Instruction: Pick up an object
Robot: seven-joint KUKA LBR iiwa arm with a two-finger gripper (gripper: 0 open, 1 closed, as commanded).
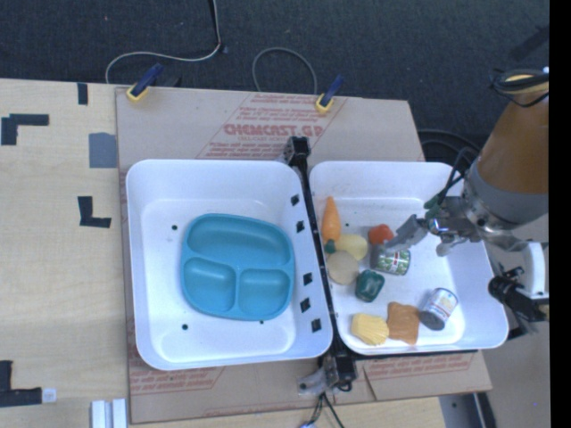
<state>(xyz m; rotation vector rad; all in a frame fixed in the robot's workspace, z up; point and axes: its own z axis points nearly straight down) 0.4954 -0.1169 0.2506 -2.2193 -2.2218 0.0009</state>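
My gripper (413, 233) reaches in from the right over the middle of the right bin (473, 279), low above the objects. Just below and left of its tip lies a small green-labelled can (393, 260); whether the two touch is unclear. A red tomato-like piece (381, 234) sits just left of the tip. Around them lie an orange carrot (331, 218), a pale yellow fruit (354, 245), a beige round piece (342, 268), a dark green piece (369, 284), a yellow piece (370, 329), an orange-brown piece (403, 323) and a silver can (437, 308).
The left bin (147, 239) holds a blue divided tray (237, 266). A black divider with clips (309, 239) runs between the bins. The arm's orange band and grey wrist (517, 163) hang over the right bin's right edge. Cables lie behind the bins.
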